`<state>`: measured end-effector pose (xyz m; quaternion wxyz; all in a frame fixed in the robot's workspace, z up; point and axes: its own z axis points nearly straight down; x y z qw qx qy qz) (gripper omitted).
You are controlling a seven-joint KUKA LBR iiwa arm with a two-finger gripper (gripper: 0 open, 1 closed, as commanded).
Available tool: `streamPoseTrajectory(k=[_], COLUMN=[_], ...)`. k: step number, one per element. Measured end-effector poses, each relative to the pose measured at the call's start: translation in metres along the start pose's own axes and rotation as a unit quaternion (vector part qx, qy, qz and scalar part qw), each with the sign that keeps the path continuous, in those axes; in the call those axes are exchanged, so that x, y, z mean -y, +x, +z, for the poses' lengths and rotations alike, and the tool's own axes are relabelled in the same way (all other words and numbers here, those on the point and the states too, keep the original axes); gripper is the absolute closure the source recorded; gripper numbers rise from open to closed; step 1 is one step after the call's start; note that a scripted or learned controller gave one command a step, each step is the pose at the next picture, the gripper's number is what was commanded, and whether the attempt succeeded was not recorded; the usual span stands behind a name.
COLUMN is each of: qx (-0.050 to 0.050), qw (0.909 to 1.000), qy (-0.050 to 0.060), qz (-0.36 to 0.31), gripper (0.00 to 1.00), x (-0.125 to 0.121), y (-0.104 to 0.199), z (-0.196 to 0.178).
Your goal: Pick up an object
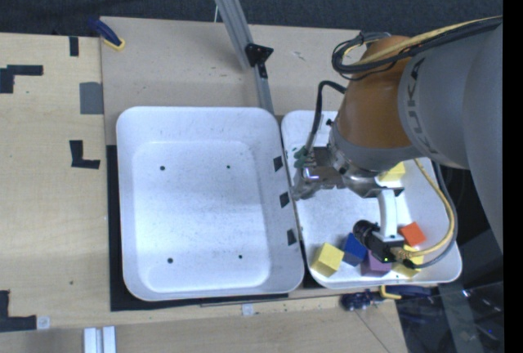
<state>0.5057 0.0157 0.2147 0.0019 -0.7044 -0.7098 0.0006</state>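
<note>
The arm reaches over the right bin (323,225) from the right, its orange band and wrist covering much of it. My gripper (312,176) hangs low near that bin's left wall, and its tips are blurred against the bin. At the bin's front lie a yellow block (328,259), a blue block (355,248), a purple block (375,264) and an orange block (413,234). A pale yellow piece (395,173) peeks out beside the wrist. The blocks sit to the right and front of my gripper, apart from it.
The left bin (196,200) stands next to the right one, their rims touching. A grey metal pole (233,12) slants down from the top to the bins' shared back corner. Black and yellow cables (445,212) loop along the right bin's right side.
</note>
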Motion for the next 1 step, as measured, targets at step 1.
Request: streamPoseTrajectory(k=[1], qx=[0.0], qw=[1.0], qy=[-0.001], qz=[0.0], gripper=[1.0], x=[0.0052], y=[0.0534], z=[-0.0142])
